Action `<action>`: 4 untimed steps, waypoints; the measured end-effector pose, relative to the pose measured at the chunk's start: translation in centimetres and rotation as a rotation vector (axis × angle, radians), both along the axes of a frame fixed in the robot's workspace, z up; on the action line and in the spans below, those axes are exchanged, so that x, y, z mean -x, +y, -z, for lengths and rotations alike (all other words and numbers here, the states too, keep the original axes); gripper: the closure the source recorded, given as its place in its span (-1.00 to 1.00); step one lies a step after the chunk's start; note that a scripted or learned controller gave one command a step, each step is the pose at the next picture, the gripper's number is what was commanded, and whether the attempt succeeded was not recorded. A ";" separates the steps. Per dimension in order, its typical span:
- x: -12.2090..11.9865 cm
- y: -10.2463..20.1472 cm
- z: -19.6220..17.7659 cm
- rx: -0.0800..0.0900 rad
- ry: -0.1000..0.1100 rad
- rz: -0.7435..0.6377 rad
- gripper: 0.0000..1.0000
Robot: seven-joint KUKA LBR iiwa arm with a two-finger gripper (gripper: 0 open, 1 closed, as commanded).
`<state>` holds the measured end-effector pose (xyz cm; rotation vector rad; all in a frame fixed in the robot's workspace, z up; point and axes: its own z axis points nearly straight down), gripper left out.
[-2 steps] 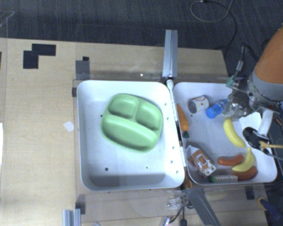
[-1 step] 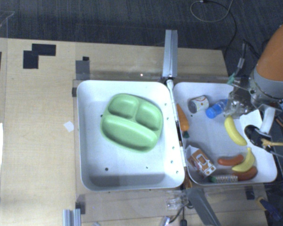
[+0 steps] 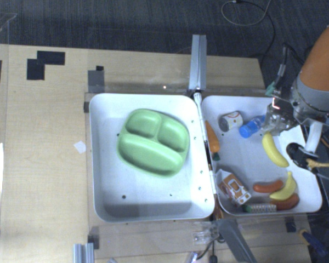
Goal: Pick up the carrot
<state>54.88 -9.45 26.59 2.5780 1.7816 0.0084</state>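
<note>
The carrot (image 3: 211,138) is a slim orange piece with a green tip. It lies along the left wall of the right bin (image 3: 313,200), close to the divider. The gripper (image 3: 278,120) hangs over the upper right part of that bin, above the top end of a yellow banana (image 3: 274,150) and just right of a blue bottle (image 3: 251,127). It is well to the right of the carrot and not touching it. The wrist blocks the view of its tips.
The left bin (image 3: 107,190) holds a green divided plate (image 3: 153,141). In the right bin lie a small can (image 3: 230,120), a snack packet (image 3: 234,188), a red sausage (image 3: 267,187), a second banana (image 3: 286,187) and a dark stick-like item (image 3: 260,207).
</note>
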 end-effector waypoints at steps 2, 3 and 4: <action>-3.4 3.8 -2.4 0.001 -0.001 -0.324 1.00; 4.7 11.3 3.0 -0.002 0.008 -0.296 1.00; 5.4 15.1 7.5 0.002 0.006 -0.974 1.00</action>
